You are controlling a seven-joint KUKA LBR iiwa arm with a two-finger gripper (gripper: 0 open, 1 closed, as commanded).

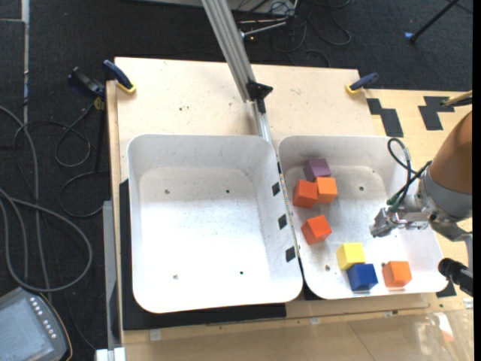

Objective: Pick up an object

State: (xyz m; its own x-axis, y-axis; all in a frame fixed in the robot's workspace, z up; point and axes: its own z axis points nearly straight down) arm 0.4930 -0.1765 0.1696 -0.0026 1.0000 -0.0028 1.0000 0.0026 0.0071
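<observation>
White right bin (361,153), gripper (383,224) blurred, grip state unclear, arm (455,168) cropped at edge

I see two shallow white plastic bins (203,224) side by side on the counter (195,96). Six small foam cubes (316,229) lie in the right one; the hand (383,222) hangs at their right.

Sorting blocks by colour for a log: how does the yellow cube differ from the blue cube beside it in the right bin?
The yellow cube is yellow; the blue cube is dark blue. The yellow cube lies farther from the bin's near rim; the blue cube lies closer to it, beside an orange cube. The two look alike in size, touch at a corner, and lie apart from the gripper.
</observation>
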